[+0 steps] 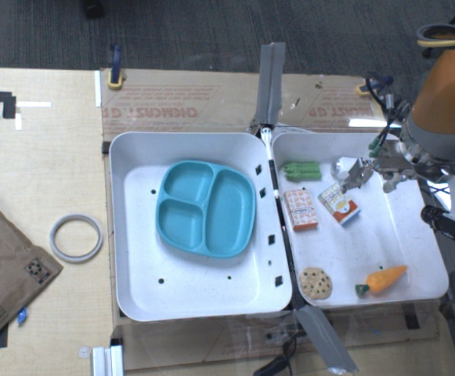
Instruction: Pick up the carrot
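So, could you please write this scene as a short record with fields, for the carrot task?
target: carrot, lying near the front right corner of the right bin
gripper: gripper above the rear of the right bin, far from the carrot
other items in right bin: green item, small carton, red box, cookie
left bin: left bin holds a blue divided plate
task state: carrot not yet picked

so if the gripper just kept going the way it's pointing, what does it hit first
Probably the small carton. The gripper points down-left, toward it. Depth is unclear from above, so it could reach the right bin floor instead. The carrot lies off that line.
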Robot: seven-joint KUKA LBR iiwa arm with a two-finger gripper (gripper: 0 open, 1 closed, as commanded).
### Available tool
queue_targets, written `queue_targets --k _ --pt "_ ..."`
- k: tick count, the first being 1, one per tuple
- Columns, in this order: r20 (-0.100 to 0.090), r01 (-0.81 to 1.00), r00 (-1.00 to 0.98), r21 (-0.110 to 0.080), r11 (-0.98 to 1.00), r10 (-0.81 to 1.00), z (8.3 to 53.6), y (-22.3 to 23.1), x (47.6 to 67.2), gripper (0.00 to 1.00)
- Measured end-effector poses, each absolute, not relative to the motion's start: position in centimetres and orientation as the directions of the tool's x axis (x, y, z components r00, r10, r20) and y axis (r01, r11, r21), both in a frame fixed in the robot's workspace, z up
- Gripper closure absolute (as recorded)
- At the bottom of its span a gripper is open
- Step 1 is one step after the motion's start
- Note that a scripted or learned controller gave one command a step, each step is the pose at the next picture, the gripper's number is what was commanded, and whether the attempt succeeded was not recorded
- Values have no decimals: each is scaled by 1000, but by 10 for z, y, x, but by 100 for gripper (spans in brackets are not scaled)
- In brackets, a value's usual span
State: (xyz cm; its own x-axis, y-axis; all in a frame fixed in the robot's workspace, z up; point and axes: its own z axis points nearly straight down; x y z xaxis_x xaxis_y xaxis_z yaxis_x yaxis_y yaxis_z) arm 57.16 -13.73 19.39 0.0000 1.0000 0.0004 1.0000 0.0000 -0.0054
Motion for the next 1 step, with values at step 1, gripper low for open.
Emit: queue_targets --k 1 --pt "1 990 139 -6 -139 990 110 -160 508 0"
